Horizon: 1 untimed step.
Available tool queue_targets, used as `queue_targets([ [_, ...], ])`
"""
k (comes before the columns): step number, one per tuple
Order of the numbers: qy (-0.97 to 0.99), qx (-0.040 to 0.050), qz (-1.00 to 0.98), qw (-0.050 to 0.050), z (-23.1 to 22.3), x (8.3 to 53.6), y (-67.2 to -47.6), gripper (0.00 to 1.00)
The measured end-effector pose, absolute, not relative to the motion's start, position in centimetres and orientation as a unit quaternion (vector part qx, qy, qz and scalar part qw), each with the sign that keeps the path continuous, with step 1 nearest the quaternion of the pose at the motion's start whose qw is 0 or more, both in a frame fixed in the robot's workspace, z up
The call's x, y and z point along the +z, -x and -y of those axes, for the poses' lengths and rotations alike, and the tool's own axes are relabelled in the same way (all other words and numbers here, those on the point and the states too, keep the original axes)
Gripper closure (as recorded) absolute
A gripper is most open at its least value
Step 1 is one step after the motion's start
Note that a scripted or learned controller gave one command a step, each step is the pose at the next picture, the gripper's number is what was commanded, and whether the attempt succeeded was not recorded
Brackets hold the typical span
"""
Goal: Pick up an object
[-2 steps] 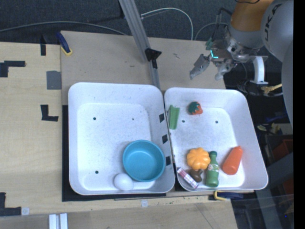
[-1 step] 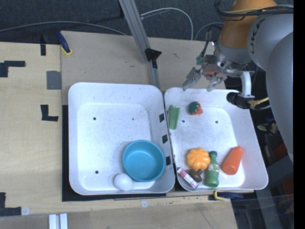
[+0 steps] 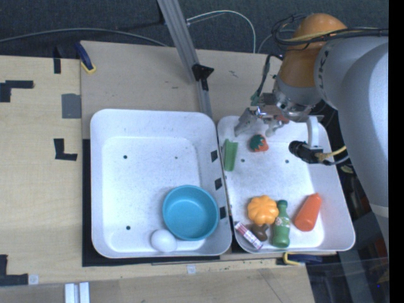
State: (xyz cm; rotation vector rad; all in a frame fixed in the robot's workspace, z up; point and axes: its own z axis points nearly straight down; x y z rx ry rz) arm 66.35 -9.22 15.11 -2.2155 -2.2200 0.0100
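Observation:
My gripper point(image 3: 258, 125) hangs over the far end of the right bin point(image 3: 297, 169), its two fingers spread open with nothing between them. Just in front of the fingertips a small red toy with a green top point(image 3: 257, 144) lies on the bin floor. A green block point(image 3: 230, 154) leans at the bin's left wall, to the gripper's lower left. At the near end of the right bin sit an orange pumpkin point(image 3: 262, 209), a green bottle point(image 3: 281, 225), an orange-red carrot-like piece point(image 3: 307, 211) and a small dark red packet point(image 3: 250, 235).
The left bin point(image 3: 126, 137) holds a blue bowl point(image 3: 189, 211) and a white ball point(image 3: 163, 239) at its near edge. A grey metal post point(image 3: 183, 36) slants down to the bins' far edge. A black fitting with a cable point(image 3: 306, 151) sits by the right wall.

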Motion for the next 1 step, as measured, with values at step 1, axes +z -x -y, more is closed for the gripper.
queue_targets([
  [1, 0.706, 0.0029, 0.708, 0.002, 9.05, 10.13, -67.08, 0.00],
])
